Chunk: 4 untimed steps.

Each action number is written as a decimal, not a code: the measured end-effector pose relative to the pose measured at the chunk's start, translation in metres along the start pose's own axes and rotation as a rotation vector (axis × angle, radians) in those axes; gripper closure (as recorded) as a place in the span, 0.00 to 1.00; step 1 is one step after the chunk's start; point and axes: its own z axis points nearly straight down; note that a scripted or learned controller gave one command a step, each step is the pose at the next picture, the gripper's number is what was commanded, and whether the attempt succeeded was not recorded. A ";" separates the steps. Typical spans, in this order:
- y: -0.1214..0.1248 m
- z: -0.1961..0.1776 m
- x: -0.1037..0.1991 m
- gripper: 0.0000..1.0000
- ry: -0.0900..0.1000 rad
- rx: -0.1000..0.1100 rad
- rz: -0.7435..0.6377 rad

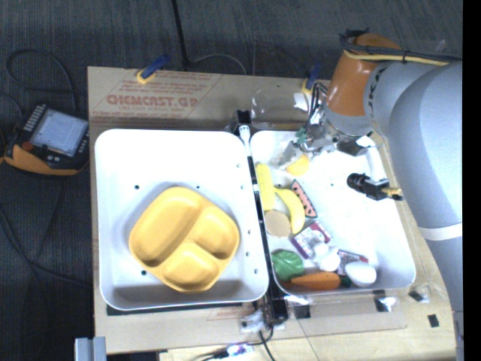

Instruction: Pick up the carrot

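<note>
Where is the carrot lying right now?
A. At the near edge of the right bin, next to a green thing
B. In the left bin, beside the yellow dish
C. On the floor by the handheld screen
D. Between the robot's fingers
A: the carrot lies along the near wall of the right bin, touching the green thing, while the gripper is over the bin's far end.

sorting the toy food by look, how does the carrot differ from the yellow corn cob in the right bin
The carrot is orange, while the corn cob is yellow. The carrot lies crosswise along the right bin's near wall; the corn cob lies lengthwise against the divider between the bins. The carrot sits beside a green piece and a white one; the corn cob sits next to a banana. Both are long, slim and lie flat in the same bin.
</note>
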 end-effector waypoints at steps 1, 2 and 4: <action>-0.063 0.005 0.018 1.00 -0.003 -0.012 0.097; -0.017 -0.085 0.103 1.00 0.008 0.011 0.097; -0.004 -0.114 0.183 1.00 0.005 0.016 0.495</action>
